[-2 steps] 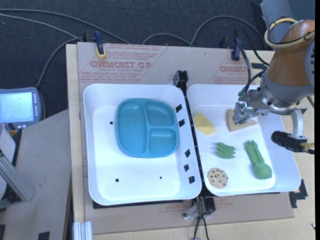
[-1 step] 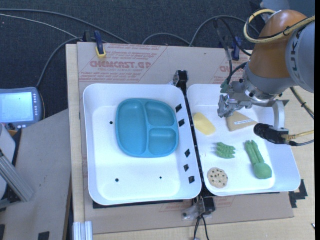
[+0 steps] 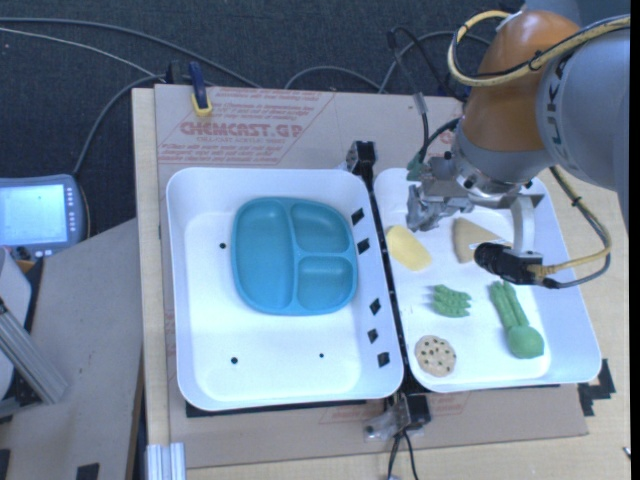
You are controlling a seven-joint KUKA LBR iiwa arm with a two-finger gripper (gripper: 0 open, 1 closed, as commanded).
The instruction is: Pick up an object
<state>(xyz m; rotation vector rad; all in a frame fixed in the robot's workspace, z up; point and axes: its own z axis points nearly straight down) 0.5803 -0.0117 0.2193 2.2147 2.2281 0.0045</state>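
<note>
In the right bin (image 3: 570, 363) lie a pale yellow lemon-shaped piece (image 3: 408, 249), a tan wedge (image 3: 468, 239), a small green leafy piece (image 3: 450, 300), a long green vegetable (image 3: 514, 320) and a chocolate-chip cookie (image 3: 435, 355). My gripper (image 3: 425, 215) hangs over the bin's upper left part, just above and right of the yellow piece. Nothing shows between its fingers.
The left bin (image 3: 200, 348) holds a blue divided plate (image 3: 295, 255). Black clips (image 3: 372, 308) run down the divider between the bins. Cables trail from the arm across the right bin near the tan wedge. A screen (image 3: 38, 211) stands at the far left.
</note>
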